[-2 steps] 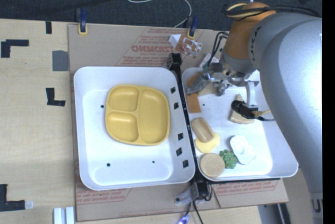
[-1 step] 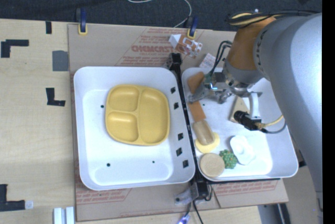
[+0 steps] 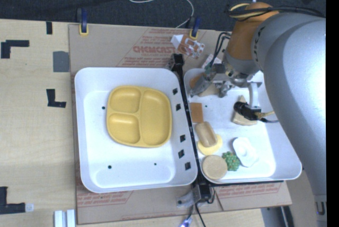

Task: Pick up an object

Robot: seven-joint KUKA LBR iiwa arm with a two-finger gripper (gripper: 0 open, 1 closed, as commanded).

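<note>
The pickable things all lie in the right bin [image 3: 280,167] - nothing is singled out yet, so I judge this the approach step, with no grasp made. Nearest me are a tan piece with a dark end [image 3: 244,115], just off at my four o'clock, and a small brown block [image 3: 196,111] at my seven o'clock by the bin's left wall.

My gripper [image 3: 220,85] hangs over the bin's upper part, at about eleven o'clock from its middle. Whether it is spread or closed I cannot tell - the wrist and cables cover it, and I see nothing held.

The next move, as I judge it, calls for choosing one piece, centring over it and going straight down, clear of its neighbours.

Counted in this bin:
- one tan piece
- one brown block
- one yellow bun [image 3: 207,136]
- one round biscuit [image 3: 214,166]
- one green sprig [image 3: 230,161]
- one white lump [image 3: 245,149]

That makes six. Outward at nine o'clock, the left bin [image 3: 90,130] holds one yellow divided plate [image 3: 140,116]; two bins in all.
</note>
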